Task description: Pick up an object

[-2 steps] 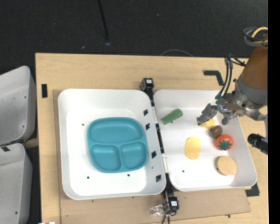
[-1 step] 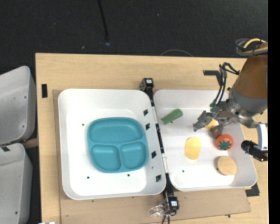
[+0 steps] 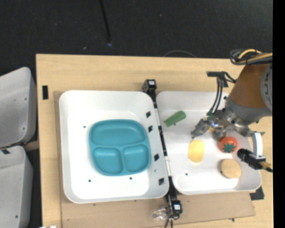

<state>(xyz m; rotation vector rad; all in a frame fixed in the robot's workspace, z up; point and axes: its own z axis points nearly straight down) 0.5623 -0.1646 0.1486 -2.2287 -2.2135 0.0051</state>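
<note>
My claw (image 3: 205, 127) hovered over right bin (image 3: 180, 179), fingers spread apart, nothing between them. Yellow block (image 3: 196, 151) lay just below claw, at 6 o'clock. Green piece (image 3: 174, 118) at claw's 10 o'clock, tilted, near bin divider. Red tomato-like item (image 3: 228, 144) at claw's 4 o'clock, tan round item (image 3: 231, 169) beyond it toward 5 o'clock. Left bin (image 3: 71, 184) held teal sectioned tray (image 3: 118, 145), well apart from claw

Blue tray (image 3: 118, 145) fills left bin's middle (rims bare); right bin (image 3: 180, 179) crowded.
</note>
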